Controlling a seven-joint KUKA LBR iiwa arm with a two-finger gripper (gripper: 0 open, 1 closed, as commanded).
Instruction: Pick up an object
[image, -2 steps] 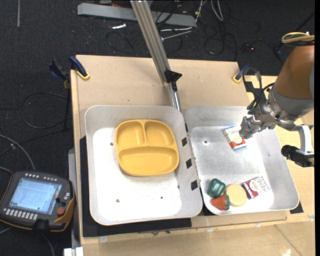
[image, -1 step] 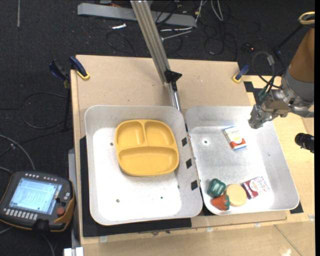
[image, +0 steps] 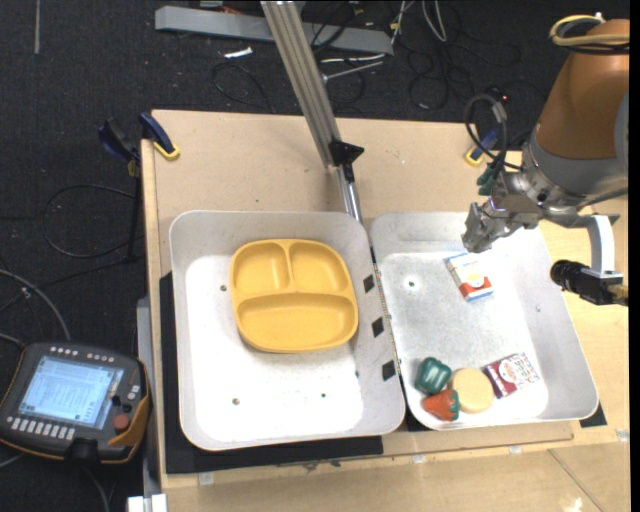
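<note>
Snack packet (image: 512, 374) lies low; arm (image: 580, 110) slants down, jaws (image: 480, 235) state unclear, above carton (image: 470, 276)

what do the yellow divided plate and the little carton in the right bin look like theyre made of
Yellow divided plate: probably moulded plastic, matte to satin, judging by its uniform colour, rounded rims and soft sheen. Small carton: likely printed cardboard, given its flat faces, crisp edges and white, blue and orange graphics. It is too small to tell whether it is coated.

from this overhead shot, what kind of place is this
Probably a robotics lab test bench: a teach pendant beside the two white bins, loose cables on the dark floor, and the arm's tool over the right bin.
</note>
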